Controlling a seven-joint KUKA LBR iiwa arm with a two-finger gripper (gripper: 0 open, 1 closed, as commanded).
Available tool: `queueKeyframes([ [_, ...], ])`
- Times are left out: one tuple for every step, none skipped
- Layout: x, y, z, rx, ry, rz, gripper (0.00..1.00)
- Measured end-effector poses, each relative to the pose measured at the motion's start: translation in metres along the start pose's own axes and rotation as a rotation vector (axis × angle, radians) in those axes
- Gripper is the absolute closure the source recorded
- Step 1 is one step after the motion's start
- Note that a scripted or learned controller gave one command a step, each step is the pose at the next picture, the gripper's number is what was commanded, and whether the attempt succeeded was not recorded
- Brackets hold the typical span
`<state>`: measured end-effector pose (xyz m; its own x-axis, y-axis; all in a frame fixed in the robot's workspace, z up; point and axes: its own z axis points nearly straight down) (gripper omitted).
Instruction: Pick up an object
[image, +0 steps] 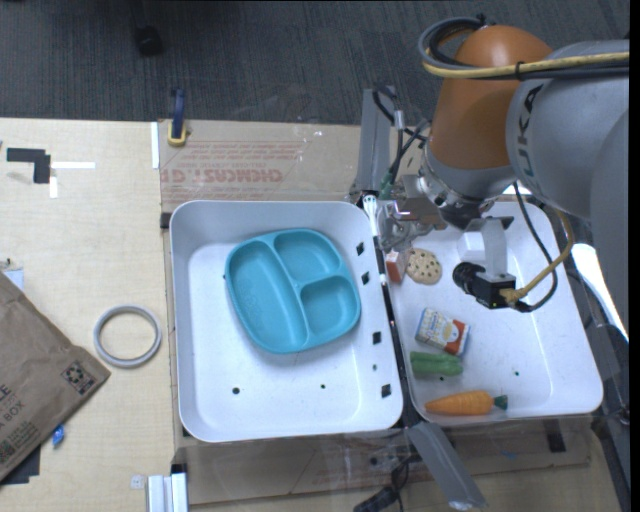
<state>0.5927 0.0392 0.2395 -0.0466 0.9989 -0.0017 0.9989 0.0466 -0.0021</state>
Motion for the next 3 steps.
queueKeyframes([
  [-0.099, 0.023, -0.077, -0.001, -0.001, 0.185, 1.0],
  [-0.13, 0.06, -0.025, 0.0, -0.001, 0.257, 1.0],
  [-0.075, 0.0, 0.05, 0.003, 0.0, 0.368, 1.0],
])
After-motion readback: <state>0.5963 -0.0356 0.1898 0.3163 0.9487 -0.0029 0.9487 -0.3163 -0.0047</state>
